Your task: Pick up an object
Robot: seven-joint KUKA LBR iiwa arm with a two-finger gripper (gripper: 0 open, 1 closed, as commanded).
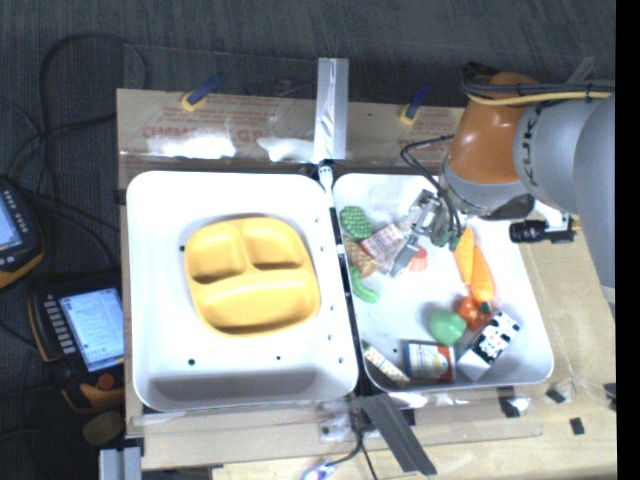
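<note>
Two white bins, gripper (418, 230) low in the right one.
Left bin (150, 298): yellow tray (252, 273). Right bin (530, 353): carrot (473, 265), green ball (447, 325), jar (430, 361). Jaw state: cannot tell.

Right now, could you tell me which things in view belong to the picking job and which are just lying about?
Job:
gripper
right bin
carrot
green ball
small can
snack packet

Lying about:
yellow tray
left bin
blue clamps
handheld screen

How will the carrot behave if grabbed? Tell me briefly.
The carrot looks like smooth moulded plastic, so probably stiff, light and a bit slippery. Its long tapered shape may roll or pivot if pinched off-centre.
</note>
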